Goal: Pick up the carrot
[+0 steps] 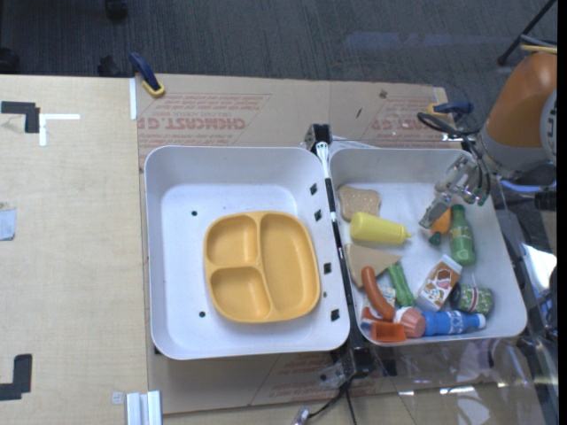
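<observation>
Gripper [440, 212] closed on the carrot [438, 226] over the right bin [403, 180] of toy food.

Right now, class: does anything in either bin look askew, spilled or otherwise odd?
Nothing looks spilled or broken. The toy food in the right bin lies jumbled at all angles, with the blue bottle on its side. The yellow divided plate sits flat in the left bin.

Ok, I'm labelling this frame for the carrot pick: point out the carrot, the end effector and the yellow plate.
carrot [437, 225]: camera view, on its visible orange end in the right bin.
end effector [439, 209]: camera view, between its fingertips.
yellow plate [262, 265]: camera view, on the divider between compartments.
</observation>
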